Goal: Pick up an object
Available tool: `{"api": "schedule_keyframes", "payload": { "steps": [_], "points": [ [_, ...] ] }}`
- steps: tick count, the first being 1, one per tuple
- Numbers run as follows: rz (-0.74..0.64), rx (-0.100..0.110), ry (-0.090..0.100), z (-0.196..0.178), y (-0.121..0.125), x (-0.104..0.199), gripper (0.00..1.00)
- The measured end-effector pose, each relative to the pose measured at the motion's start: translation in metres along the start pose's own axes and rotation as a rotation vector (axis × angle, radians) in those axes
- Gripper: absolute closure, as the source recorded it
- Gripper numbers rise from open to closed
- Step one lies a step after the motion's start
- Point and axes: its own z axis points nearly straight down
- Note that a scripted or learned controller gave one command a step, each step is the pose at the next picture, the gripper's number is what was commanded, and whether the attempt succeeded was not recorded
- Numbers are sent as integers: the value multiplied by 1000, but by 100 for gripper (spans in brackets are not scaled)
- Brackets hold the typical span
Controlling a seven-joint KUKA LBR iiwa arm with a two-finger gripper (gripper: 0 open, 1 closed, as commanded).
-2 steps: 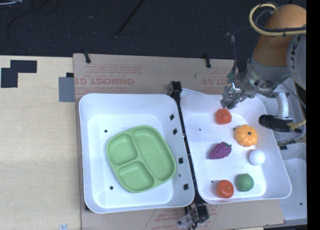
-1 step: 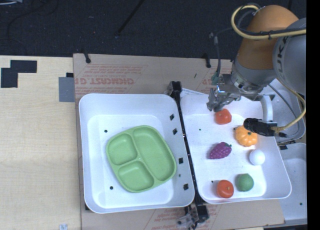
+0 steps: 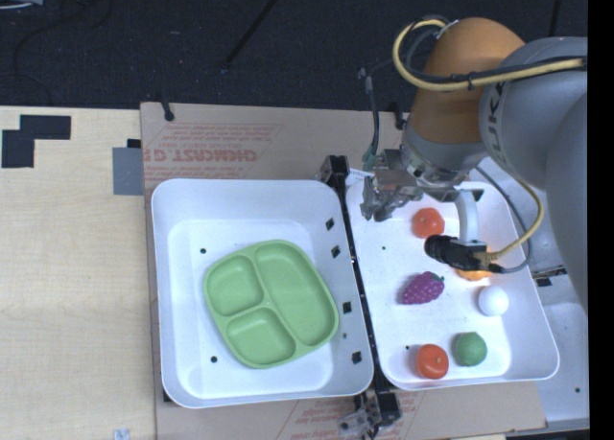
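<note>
My gripper hangs over the far left corner of the right bin, under the grey arm with its orange band. Several toy foods lie in that bin. A red tomato sits just right of the gripper, apart from it. A purple bunch of grapes lies near the bin's middle. A white egg, a green lime and a second red tomato lie nearer the front. An orange item is partly hidden behind a black part of the arm.
The left bin holds a green divided plate. A black-clipped divider runs between the two bins. Cables and the arm's body cover the right bin's far right side.
</note>
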Motion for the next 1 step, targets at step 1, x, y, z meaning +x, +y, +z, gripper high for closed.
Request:
{"api": "schedule_keyframes", "payload": {
  "steps": [1],
  "points": [
    [1, -1, -1, -8, -7, 47, 100]
  ]
}}
